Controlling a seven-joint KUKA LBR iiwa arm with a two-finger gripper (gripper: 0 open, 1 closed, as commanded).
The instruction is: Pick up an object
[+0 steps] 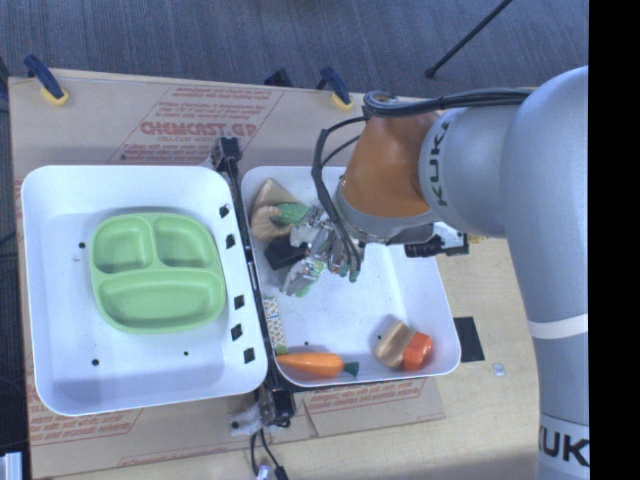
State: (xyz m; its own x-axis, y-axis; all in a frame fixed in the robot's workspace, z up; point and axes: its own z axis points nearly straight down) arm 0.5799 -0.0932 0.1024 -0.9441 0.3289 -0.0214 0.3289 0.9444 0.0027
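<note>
Two bins [40, 268] on worktop. Gripper [318, 253] low in right bin, frame centre, over cluttered toys [280, 223] at upper left. Finger gap unclear; cannot tell any hold. Carrot [312, 364] lies crosswise below, well apart.

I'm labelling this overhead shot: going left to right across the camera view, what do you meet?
Green divided plate → carrot → tool → small brown and red toy food → grey arm.
</note>
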